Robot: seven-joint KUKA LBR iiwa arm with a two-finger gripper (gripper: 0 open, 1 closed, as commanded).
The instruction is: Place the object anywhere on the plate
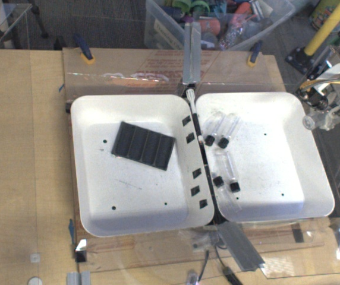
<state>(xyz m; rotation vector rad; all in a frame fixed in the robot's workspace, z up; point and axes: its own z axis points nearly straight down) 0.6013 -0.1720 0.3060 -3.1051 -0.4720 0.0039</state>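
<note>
A black ridged rectangular plate [143,145] lies flat in the left bin [93,209], toward its back middle. Several small clear vials with black caps lie in the right bin [289,198] near the divider: one pair [222,129] toward the back and another pair [226,174] closer to the front. My gripper [323,108] hangs outside the right bin, past its back right corner, well apart from the vials and the plate. Nothing shows between its fingers.
A metal divider with black clips [194,159] runs between the bins. A clear tub of colourful toys [217,10] stands behind the bench. Cables and a yellow pole [330,22] crowd the back right. A blue clamp [85,53] holds the cardboard at the back left.
</note>
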